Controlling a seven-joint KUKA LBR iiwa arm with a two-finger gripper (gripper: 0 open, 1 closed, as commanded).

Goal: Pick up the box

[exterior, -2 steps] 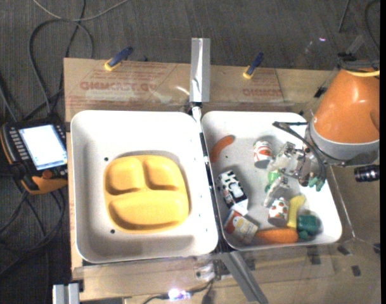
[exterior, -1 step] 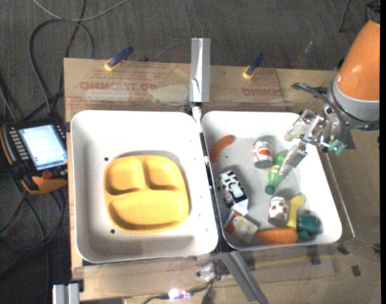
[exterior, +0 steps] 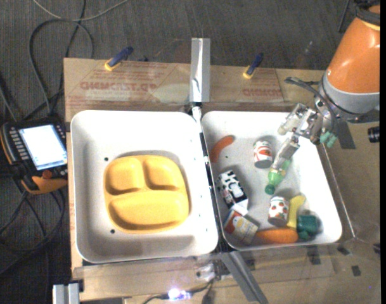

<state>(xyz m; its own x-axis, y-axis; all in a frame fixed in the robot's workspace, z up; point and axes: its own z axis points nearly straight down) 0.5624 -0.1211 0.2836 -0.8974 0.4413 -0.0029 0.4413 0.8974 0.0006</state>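
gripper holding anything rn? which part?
Nothing visibly held. The gripper hangs over the right bin, above the green bottle; the box lies apart.

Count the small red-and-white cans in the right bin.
2. One can stands in the upper middle, left of the hand; the other can sits near the front, beside the yellow piece. Clutter could hide more.

The box (exterior: 232, 187), a small black-and-white carton, lay tilted on its side in the right bin (exterior: 332, 189), near the left wall, just above a red-and-white pack (exterior: 241, 226)
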